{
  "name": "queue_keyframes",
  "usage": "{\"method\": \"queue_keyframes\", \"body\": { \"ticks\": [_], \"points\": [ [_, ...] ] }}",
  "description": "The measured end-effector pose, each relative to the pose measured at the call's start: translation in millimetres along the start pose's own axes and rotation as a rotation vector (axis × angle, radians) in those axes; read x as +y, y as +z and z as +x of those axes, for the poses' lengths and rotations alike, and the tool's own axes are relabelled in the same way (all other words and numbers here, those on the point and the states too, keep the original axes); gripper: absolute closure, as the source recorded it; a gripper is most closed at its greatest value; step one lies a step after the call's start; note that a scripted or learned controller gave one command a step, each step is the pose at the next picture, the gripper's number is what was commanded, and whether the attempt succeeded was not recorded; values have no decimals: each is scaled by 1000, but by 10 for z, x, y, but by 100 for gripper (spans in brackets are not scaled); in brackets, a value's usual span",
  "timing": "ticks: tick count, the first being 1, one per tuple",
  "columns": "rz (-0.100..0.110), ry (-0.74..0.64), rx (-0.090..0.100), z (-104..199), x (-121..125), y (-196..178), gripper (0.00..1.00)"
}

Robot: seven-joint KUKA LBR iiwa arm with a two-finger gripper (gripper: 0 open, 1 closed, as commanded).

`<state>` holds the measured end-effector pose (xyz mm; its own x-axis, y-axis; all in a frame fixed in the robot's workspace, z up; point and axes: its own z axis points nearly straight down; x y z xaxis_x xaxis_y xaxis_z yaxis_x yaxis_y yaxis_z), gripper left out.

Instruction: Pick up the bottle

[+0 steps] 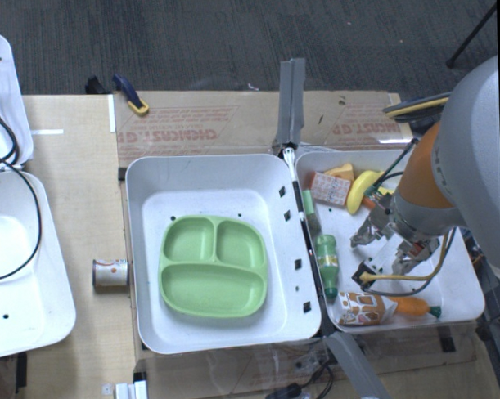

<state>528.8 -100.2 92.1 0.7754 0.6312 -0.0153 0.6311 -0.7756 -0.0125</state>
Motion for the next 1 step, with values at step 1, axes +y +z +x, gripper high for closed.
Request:
{"method": "queue_keyframes", "body": {
  "ticks": [1],
  "points": [
    [-5, -23, 10, -771, 110, -233, 0]
  ]
}}
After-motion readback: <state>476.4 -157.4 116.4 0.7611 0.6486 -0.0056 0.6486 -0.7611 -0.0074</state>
